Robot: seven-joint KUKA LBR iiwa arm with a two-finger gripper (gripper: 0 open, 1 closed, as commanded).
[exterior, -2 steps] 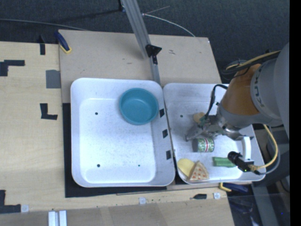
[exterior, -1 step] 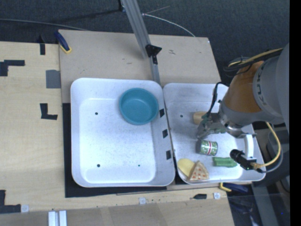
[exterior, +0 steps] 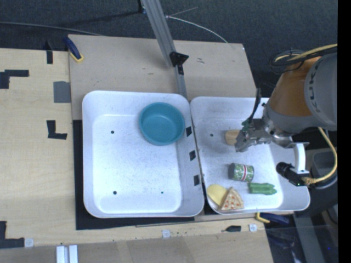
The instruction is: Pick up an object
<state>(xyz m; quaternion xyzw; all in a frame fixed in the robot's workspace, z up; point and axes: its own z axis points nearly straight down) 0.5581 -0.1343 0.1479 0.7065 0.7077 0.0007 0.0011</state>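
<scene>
Beneath the gripper (exterior: 245,139), grip state unclear, a tan object (exterior: 231,137), orientation indiscernible.

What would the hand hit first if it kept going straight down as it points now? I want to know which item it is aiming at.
Probably the small tan object lying right beside the hand in the right bin, though depth is hard to judge from above.

- The left bin (exterior: 104,169) holds a bowl (exterior: 162,123) in its upper right.
- In the right bin (exterior: 211,116), a can (exterior: 241,172) lies centre, a pepper (exterior: 262,188) lower right of it.
- A pizza slice (exterior: 232,200) and wedge (exterior: 216,193) sit lower left.
- The gripper (exterior: 245,140) is above the can, touching a small object (exterior: 232,137).
</scene>
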